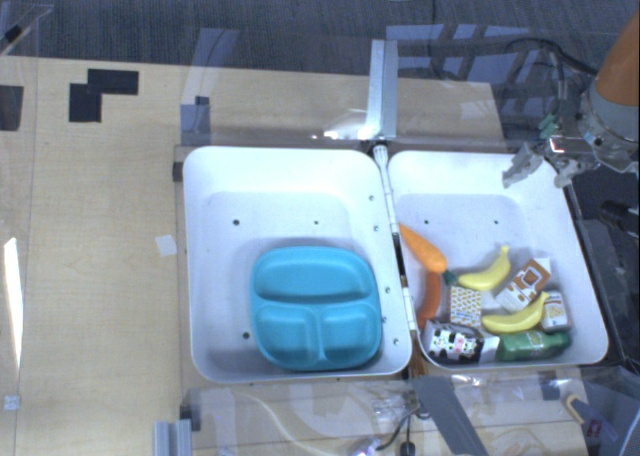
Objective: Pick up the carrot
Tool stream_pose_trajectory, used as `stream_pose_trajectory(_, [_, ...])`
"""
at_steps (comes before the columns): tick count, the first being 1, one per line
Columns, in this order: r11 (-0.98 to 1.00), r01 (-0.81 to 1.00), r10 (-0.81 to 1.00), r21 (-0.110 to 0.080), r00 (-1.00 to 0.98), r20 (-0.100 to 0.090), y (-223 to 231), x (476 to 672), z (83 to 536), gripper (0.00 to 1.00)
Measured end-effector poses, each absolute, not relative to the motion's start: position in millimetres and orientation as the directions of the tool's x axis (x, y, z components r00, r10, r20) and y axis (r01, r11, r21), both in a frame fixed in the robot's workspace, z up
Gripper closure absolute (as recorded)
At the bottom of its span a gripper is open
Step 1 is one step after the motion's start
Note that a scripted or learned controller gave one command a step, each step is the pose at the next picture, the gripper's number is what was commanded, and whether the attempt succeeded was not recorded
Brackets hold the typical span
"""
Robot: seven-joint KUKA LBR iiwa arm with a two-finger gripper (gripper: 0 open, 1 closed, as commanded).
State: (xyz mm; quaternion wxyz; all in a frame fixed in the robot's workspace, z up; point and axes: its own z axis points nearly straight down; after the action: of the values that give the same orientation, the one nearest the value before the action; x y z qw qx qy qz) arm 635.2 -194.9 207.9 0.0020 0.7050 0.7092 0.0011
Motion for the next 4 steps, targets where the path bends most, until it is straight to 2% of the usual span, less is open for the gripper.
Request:
stream_pose_trajectory(1, [-0.119, 0.993, 0.993, 0.004, 0.119, 0.001, -90.3, 585.5, 198.6, 0.00])
stream_pose_trajectory(2, [-0.062, 0.998, 0.998, 0.022, 0.062, 0.000, -96.9, 558.3, 115.7, 0.00])
stream_pose_trajectory(3, [0.079, 0.997, 0.997, 0.018, -0.079, -0.001, -85.9, 538.3, 90.3, 0.00])
stream_pose_trajectory(4, [0.142, 0.990, 0.990, 0.014, -0.142, -0.006, -138.9, 579.7, 89.9, 0.00])
